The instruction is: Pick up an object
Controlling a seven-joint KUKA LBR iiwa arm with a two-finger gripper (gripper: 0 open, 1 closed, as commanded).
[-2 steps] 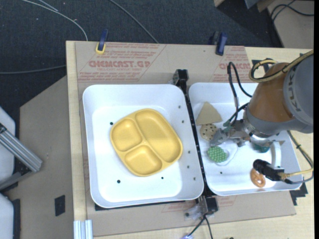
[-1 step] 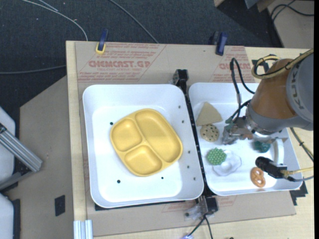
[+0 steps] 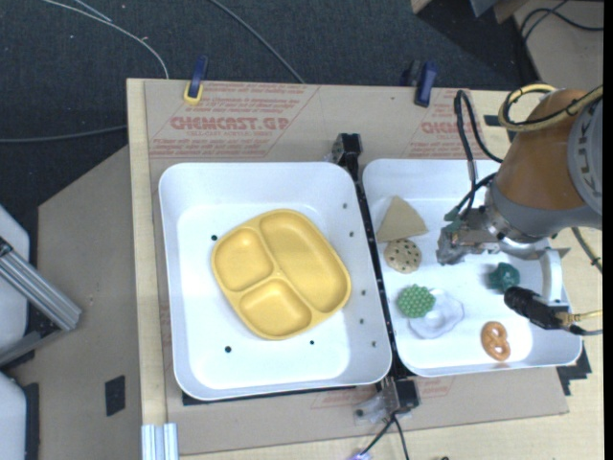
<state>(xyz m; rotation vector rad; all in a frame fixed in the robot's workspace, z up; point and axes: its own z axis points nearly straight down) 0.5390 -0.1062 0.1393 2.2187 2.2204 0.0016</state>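
My gripper [image 3: 464, 242] hangs over the middle of the right bin [image 3: 469, 353], under the orange-banded wrist. Left of it lie a tan wedge [image 3: 401, 219] and a speckled round cookie [image 3: 402, 254]. Below these sit a green bumpy ball [image 3: 416, 301] and a clear plastic piece [image 3: 438, 318]. A dark teal object [image 3: 502, 277] lies just right of the gripper, and a small pretzel [image 3: 495, 339] rests near the bin's front. Nothing shows between the fingers.
The left bin [image 3: 192, 353] holds a yellow three-compartment plate [image 3: 280, 273]. A black divider clip [image 3: 348, 149] sits between the bins at the back. Cables run along the arm on the right. Blue clamps [image 3: 423, 81] hold the cardboard base.
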